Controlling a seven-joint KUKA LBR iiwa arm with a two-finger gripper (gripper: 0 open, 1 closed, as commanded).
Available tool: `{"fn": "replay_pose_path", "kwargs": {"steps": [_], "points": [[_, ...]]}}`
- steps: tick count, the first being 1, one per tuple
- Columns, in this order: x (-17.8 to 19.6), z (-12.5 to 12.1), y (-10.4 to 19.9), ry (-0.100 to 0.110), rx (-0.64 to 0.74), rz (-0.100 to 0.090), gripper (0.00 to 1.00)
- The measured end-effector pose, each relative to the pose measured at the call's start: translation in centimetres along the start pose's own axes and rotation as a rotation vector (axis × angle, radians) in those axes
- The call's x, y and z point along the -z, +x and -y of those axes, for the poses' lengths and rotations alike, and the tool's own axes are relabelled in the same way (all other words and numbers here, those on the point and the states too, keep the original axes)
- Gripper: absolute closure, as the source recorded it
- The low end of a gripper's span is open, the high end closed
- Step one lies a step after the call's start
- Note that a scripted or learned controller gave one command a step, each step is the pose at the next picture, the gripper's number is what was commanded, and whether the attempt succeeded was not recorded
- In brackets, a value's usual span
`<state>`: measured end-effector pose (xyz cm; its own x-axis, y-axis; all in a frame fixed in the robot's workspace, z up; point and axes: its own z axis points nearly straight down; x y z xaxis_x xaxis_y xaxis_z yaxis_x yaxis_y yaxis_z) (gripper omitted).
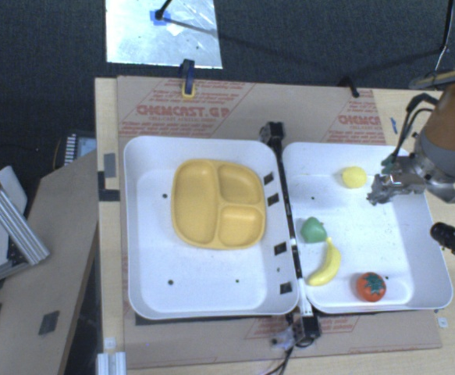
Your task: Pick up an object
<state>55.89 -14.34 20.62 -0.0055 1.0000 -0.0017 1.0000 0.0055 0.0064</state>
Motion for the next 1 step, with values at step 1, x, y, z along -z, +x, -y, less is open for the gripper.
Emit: {"fn": "replay_pose_path", "kwargs": {"steps": [1], "points": [[0.03, -0.19, 6.00, 0.005, 0.005, -0.004, 1.00]]}}
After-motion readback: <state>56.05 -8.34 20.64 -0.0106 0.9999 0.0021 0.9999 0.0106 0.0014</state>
